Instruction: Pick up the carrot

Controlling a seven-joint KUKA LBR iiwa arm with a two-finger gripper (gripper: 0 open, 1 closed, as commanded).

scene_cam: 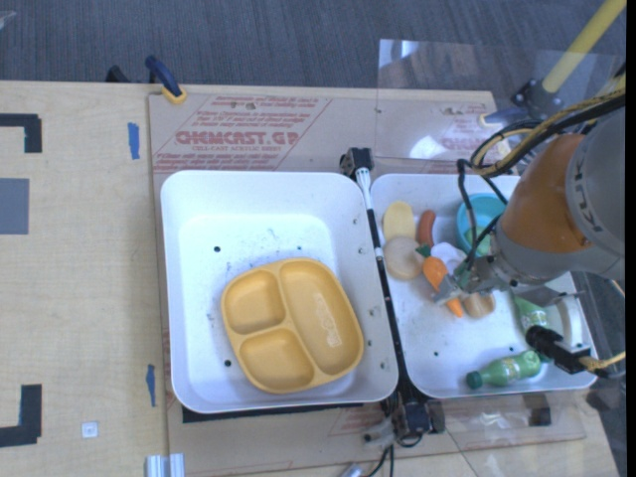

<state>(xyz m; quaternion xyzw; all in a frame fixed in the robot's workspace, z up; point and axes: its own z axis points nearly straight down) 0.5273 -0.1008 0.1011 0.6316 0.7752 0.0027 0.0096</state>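
Directly at the tool (463, 291), carrot (436, 273) in right bin (437, 351), seemingly touching; tool's state indiscernible.

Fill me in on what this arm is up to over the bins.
The grey and orange arm reaches in from the right and has its gripper down in the right bin, right at the carrot. The carrot lies among other toy food, with a green bottle near the bin's front edge. Whether the carrot is gripped can't be told; it appears to rest on the bin floor. The left bin holds a yellow divided plate.
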